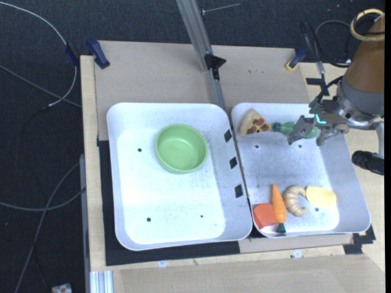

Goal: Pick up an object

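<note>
**Green object under the fingers at the far edge of the right bin**

Green object (285, 127) lies near the far wall of the right bin (342, 176), just beside a pizza slice toy (253, 122) on its left. The gripper (311, 133) hangs right over the green piece's right end, with the two dark fingers (297, 132) spread apart and pointing down toward the bin floor — one finger shows left of the teal-lit wrist, the other right of it. Nothing is seen between them; whether they touch the green object cannot be told from this slant.

The arm (366, 72) comes in from the right, its orange band above the grey wrist.

Along the near edge of the same bin sits a cluster of toys: an orange-red block (264, 215), a carrot (278, 205) leaning against it with its green tip toward the rim, a pale croissant-shaped piece (295, 199) touching the carrot's right side, and a yellow piece (321, 196) just beside that.

The left bin (128, 182) holds a green bowl (181, 148) (upright, open side up), set toward its far half. Both bins rest side by side on the table (153, 72), with a metal pole (194, 23) slanting in above the seam between them.
</note>
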`<state>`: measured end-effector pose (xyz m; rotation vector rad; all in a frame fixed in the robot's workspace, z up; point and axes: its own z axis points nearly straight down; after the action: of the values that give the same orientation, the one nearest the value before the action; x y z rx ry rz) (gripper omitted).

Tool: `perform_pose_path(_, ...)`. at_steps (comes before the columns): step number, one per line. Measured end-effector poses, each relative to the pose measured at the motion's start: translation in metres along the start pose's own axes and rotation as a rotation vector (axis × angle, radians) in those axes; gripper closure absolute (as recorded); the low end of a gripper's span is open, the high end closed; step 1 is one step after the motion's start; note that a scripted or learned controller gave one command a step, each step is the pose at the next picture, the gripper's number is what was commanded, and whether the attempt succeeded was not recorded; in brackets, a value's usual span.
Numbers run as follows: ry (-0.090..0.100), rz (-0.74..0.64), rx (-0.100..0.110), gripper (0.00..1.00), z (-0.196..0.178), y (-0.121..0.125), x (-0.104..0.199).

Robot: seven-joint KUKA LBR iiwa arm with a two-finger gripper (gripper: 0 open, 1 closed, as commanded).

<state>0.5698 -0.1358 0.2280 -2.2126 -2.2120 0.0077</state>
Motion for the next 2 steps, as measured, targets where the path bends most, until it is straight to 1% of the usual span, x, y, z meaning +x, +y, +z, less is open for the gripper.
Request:
perform_pose_path(1, -0.001, -0.001, -0.006, 0.00, -0.003, 0.001, 0.000)
perform_pose_path(2, 0.001, 0.001, 0.006, 0.00, 0.061, -0.004, -0.003)
